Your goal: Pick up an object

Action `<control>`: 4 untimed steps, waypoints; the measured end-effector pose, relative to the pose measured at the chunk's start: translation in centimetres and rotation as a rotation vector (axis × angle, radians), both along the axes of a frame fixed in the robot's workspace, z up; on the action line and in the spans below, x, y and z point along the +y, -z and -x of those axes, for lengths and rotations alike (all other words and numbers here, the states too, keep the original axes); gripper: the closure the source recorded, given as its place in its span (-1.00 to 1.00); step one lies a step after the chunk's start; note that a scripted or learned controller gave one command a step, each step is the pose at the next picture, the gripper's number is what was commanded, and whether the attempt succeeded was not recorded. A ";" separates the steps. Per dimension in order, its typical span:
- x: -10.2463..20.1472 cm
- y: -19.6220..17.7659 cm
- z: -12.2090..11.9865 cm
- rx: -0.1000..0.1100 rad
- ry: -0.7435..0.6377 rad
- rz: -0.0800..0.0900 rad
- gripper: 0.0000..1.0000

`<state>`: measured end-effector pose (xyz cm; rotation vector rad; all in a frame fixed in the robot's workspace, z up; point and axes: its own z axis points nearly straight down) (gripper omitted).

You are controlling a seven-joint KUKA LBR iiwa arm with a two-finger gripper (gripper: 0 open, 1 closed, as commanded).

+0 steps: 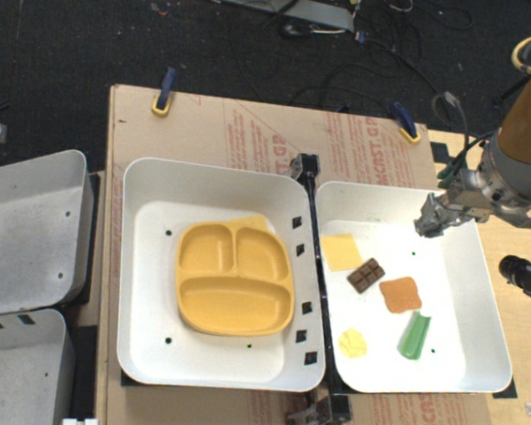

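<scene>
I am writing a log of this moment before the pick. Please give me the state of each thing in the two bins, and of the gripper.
Gripper: above the right bin's far edge, holding nothing visible.
Yellow divided tray: flat in the left bin, compartments empty.
Pale yellow square: flat in the right bin.
Brown chocolate piece: flat, beside the square.
Orange piece: flat.
Green piece: lying on its side.
Small yellow piece: resting near the divider.

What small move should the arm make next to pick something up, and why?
Probably move the hand toward the near side of the right bin and lower it over the orange piece. The hand sits at the bin's far edge, above nothing, while the orange piece lies flat and apart from the green piece and brown piece.
</scene>
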<state>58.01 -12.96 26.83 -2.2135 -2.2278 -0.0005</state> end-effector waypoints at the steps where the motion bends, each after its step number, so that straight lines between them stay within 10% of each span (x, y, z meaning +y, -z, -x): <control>1: 4.7 1.1 1.1 0.001 0.000 0.000 1.00; 4: 21.0 1.6 2.6 -0.001 -0.001 0.000 1.00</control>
